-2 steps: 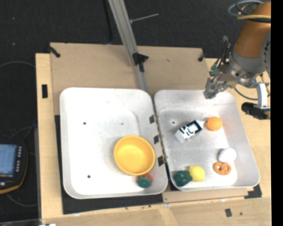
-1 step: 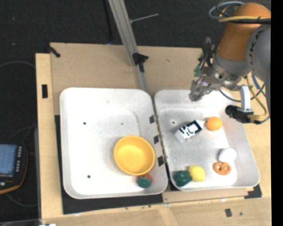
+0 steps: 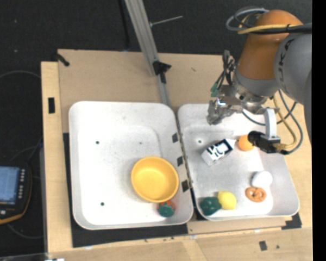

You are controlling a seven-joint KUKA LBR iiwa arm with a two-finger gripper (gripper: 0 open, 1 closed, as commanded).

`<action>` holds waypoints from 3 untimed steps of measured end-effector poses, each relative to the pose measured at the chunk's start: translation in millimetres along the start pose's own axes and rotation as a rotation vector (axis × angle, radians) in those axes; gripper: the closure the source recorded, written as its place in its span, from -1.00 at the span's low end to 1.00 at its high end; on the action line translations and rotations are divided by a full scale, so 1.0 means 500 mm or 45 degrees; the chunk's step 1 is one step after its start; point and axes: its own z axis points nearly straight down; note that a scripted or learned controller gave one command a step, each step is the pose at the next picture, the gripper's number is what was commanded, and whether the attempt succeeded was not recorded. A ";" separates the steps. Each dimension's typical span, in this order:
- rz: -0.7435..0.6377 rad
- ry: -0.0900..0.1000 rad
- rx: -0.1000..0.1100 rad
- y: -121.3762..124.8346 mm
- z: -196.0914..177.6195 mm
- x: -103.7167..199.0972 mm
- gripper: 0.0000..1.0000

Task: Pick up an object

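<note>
Nothing has been lifted yet, so the whole pick remains. Nearest the camera, along the right bin's (image 3: 280, 203) front edge, lie a green piece (image 3: 209, 204), a yellow ball (image 3: 227, 200), an orange ring (image 3: 255, 194) and a white ball (image 3: 262, 178). Farther back sit a black-and-white block (image 3: 217, 151) and an orange ball (image 3: 245, 143). The gripper (image 3: 216, 113) hovers at the far rim, the block at its 6 o'clock, close below; whether its jaws are spread I cannot tell.

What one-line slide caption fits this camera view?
Gripper hovers over the right bin beside small objects; a yellow bowl sits in the left bin.
</note>
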 end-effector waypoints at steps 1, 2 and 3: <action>0.000 0.001 0.000 -0.030 0.012 0.105 1.00; -0.004 0.003 -0.001 -0.071 -0.021 0.209 1.00; -0.004 0.003 0.000 -0.117 -0.033 0.297 1.00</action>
